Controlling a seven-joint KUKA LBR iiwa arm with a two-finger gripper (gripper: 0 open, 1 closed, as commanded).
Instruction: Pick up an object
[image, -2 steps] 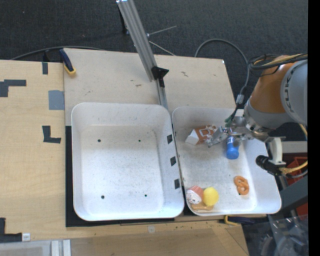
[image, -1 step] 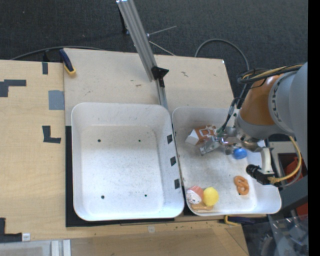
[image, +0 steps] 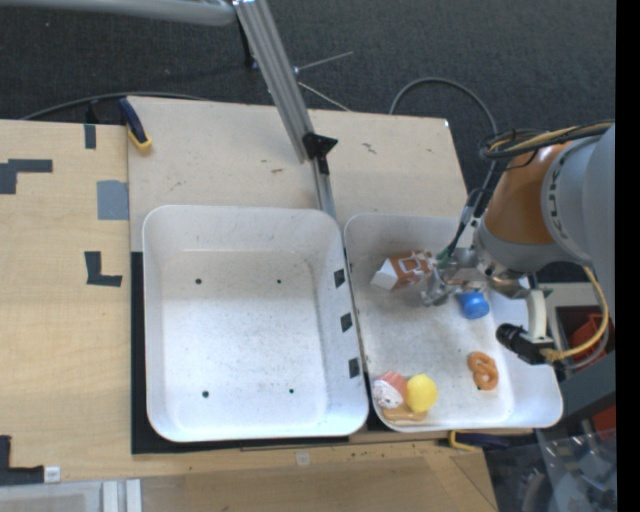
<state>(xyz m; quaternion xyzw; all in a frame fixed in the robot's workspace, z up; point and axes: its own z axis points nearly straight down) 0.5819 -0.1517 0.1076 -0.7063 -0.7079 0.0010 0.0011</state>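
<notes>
Nearest the camera, along the lower wall of the right bin at about six o'clock within it, a yellow ball lies touching a small pink-and-white toy, the two pressed into the corner as loose things tend to settle against a rim. Toward four o'clock of that bin sits an orange pretzel-shaped piece, apart from the pair. Higher up, near the bin's centre, a blue object lies just beside the gripper, at its four o'clock, and a white-and-brown carton lies tilted on its side at the gripper's ten o'clock, close enough that it may be touching the metal. The arm reaches in from three o'clock and points the gripper down into the gap between these two, which suggests a pick aimed at one of them; which one cannot be judged. Whether the jaws are released or clenched cannot be told, since the tool is small and seen from above. Nothing is visibly raised off the floor of the bin, so the pick looks not yet done. At nine o'clock of the scene, the left bin shows its speckled white floor and a few dark dots.
</notes>
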